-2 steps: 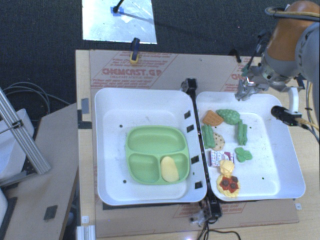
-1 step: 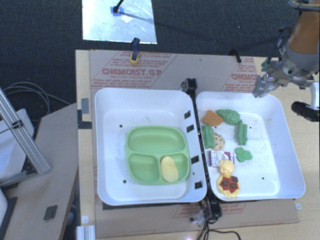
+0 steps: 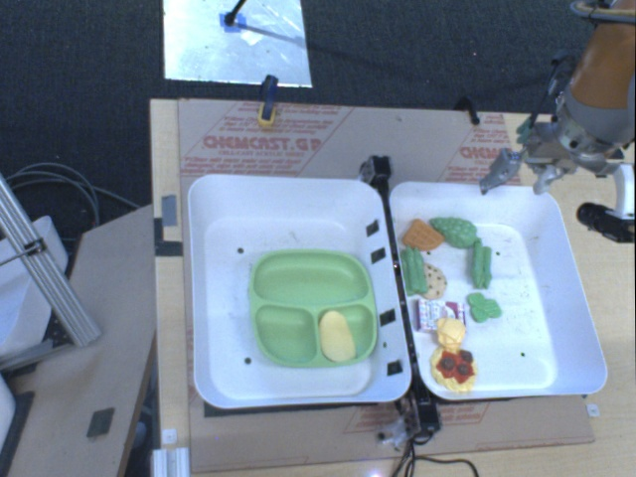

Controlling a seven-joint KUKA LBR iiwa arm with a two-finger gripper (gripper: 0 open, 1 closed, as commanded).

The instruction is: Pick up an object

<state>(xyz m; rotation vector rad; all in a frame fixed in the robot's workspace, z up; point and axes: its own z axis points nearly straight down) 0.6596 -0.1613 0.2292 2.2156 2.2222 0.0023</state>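
Bench (image 3: 248, 137), open hand (image 3: 521, 172) above bin (image 3: 556, 266)

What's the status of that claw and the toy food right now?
Claw open, above right bin's far edge, holding nothing. Toy food lies loose in that bin. Yellow piece sits in green tray. Path clear.

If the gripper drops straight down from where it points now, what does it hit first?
Probably the right bin's far rim or the bare floor just inside it. The gripper hangs over that bin's back edge, apart from the toy food; depth is unclear.
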